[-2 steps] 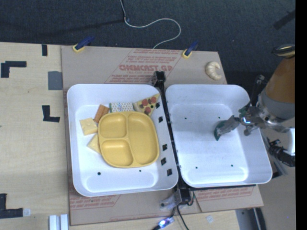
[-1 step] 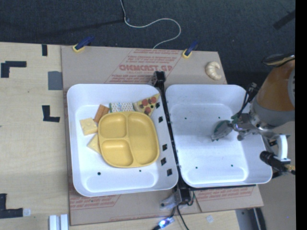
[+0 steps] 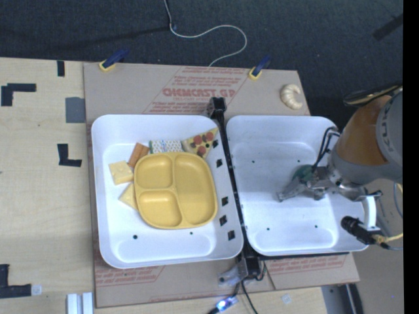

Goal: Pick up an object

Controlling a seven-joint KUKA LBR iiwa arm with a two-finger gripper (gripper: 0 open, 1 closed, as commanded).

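Observation:
My gripper [image 3: 292,189] is low inside the right bin [image 3: 275,146], toward its right side, at the end of the grey arm with its orange band [image 3: 357,139]. A small teal thing [image 3: 304,173] sits right at the gripper; I cannot tell whether it is a loose object or part of the tool. In the left bin [image 3: 105,201] lies a yellow divided plate [image 3: 175,190]. Around the plate's upper left edge are a pale yellow square piece [image 3: 120,172], a brown cracker-like piece [image 3: 138,153] and a pizza-like slice [image 3: 201,141].
A beige shell-shaped object [image 3: 292,95] lies on the cardboard beyond the right bin. A black divider strip [image 3: 226,175] runs between the two bins. A white cable [image 3: 209,34] loops on the dark floor behind the bench.

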